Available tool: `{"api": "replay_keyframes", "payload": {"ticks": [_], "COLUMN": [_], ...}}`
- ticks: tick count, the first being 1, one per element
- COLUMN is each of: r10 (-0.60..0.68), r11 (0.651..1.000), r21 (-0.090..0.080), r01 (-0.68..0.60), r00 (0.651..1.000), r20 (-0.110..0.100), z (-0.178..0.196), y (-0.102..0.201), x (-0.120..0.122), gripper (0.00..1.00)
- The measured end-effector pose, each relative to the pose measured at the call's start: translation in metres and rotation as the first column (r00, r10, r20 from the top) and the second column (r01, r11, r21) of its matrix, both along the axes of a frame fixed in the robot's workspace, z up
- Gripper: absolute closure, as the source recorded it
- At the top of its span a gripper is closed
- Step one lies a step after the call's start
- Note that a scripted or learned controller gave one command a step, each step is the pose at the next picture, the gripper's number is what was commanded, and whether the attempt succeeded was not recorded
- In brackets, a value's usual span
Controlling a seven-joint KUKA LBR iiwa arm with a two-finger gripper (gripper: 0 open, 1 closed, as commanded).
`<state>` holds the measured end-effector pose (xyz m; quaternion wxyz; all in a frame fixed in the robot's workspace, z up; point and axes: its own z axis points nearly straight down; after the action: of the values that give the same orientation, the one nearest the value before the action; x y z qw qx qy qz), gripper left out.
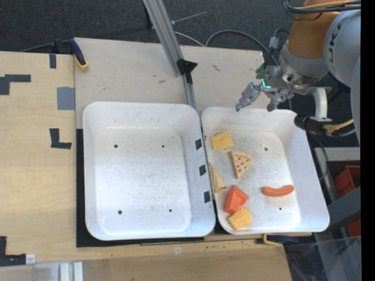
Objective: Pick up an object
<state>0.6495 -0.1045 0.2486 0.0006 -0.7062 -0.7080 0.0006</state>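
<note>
My gripper [258, 100] hangs above the far rim of the right bin [310, 174], open, with nothing between its fingers. In that bin lie a yellow square block [221, 141], a waffle-patterned wedge [240, 163], a thin tan piece [217, 180] against the left wall, a red chunk [235, 199], a yellow ridged piece [240, 218] and an orange sausage [277, 190]. All of them rest well below and nearer than the gripper.
The left bin [140, 168] sits beside the right one, with black clips on the shared rim. A slanted metal post [170, 37] rises behind the bins. Cables [234, 37] run along the bench at the back right.
</note>
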Motion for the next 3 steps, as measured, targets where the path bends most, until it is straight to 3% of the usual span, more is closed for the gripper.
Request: {"api": "replay_keyframes", "payload": {"ticks": [3], "r10": [-0.001], "r11": [1.0], "r21": [-0.001], "r01": [0.001], "r00": [1.0], "r20": [-0.005], "z": [-0.132], "y": [0.004], "x": [-0.006], "gripper": [0.0]}}
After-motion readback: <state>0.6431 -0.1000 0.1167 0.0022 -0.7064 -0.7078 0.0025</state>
